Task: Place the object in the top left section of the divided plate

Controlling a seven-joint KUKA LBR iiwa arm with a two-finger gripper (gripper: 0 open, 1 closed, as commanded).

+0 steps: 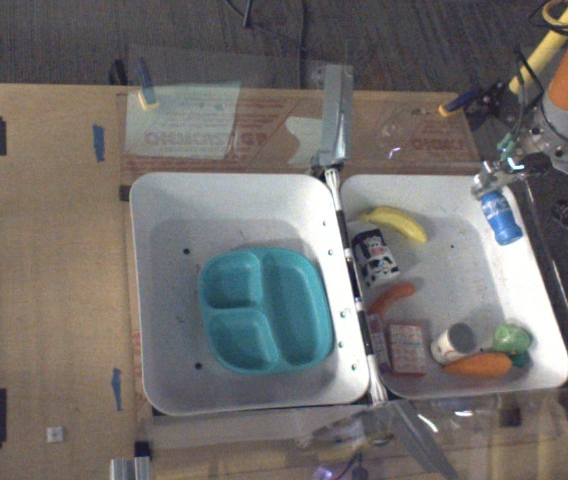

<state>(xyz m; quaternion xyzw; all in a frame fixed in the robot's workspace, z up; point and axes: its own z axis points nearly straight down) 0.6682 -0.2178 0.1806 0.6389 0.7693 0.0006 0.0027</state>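
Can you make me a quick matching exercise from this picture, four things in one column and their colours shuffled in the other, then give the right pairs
Things:
1. divided plate
2. banana
3. small bottle
4. carrot

Colours:
A. orange
B. blue
C. teal
D. yellow

Pairs: 1-C, 2-D, 3-B, 4-A.

The plate sits in the left bin; the other three are in the right bin.

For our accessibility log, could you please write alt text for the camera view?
A teal plate with three sections lies in the left bin; the right bin holds a banana, carrot and other small items. The gripper hangs over a blue bottle.
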